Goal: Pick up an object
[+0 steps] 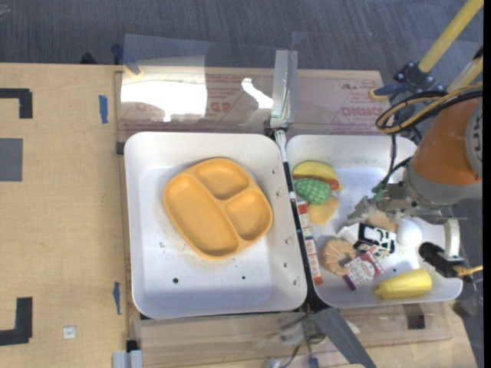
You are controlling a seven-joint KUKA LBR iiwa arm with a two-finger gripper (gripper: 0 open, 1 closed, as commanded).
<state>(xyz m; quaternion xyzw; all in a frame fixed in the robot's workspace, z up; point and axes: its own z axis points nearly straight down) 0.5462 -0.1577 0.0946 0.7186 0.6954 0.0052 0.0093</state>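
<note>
The gripper (377, 215) hangs low over the right bin (349, 150), jaws' state impossible to tell, beside the black-and-white packet (377, 238), so it should descend straight and centred, clear of the cookie (337, 254) and lemon (404, 284).

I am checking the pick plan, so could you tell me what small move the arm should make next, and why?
Probably a short descent onto the clutter beneath it. The gripper sits over the right bin, just above the black-and-white item and beside the round cookie-like piece. I cannot see anything held between its fingers, so lowering straight down seems the sensible step.
</note>
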